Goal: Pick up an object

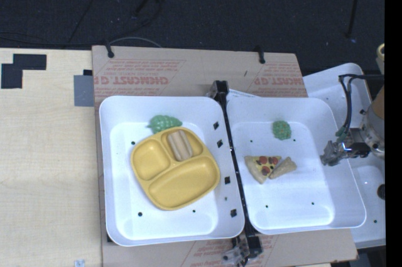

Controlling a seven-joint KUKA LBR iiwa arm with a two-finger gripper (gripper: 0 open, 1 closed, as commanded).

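The gripper (331,153) hovered over the right bin's (317,217) right edge; whether it was apart or together could not be told. A pizza slice (269,166) lay mid-bin, a green lump, possibly broccoli (281,129), behind it. The left bin (119,209) held a yellow divided plate (174,173) carrying a hot dog (181,144).

Pizza slice (269,167) flat in right bin (green lump (281,129) just behind)

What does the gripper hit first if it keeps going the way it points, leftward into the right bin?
Probably the toy pizza slice on the floor of the right white bin. The gripper sits at that bin's right edge, with bare floor between. The small green leafy toy lies farther back. Height is unclear, so it might pass above.
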